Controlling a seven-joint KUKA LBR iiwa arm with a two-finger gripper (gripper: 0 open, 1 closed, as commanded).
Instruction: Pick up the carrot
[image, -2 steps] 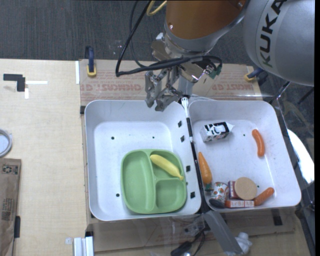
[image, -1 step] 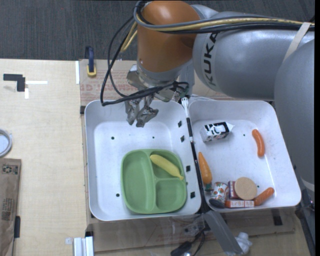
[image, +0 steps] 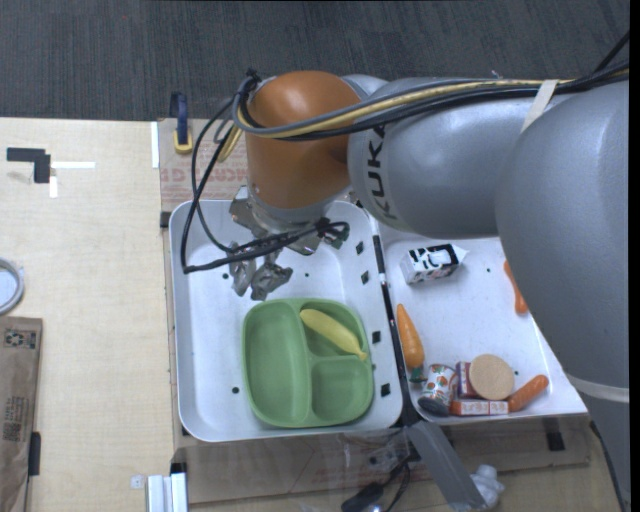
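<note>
An orange carrot (image: 409, 337) lies in the right bin (image: 480, 270), against the left wall by the divider. A second carrot (image: 528, 392) rests at that bin's front right corner, and another orange piece (image: 515, 288) pokes out from under the arm at the right. My gripper (image: 262, 278) hangs over the back of the left bin (image: 205, 340), just behind the green plate (image: 285, 380). It is well to the left of the nearest carrot, and nothing shows in it. The orange wrist band and grey arm cover the back of both bins.
The green divided plate holds a banana (image: 332, 331). In the right bin are a small white carton (image: 433, 262), a can (image: 437, 383), a round tan disc (image: 491, 377) and a red packet (image: 478, 406). Black cables loop beside the wrist.
</note>
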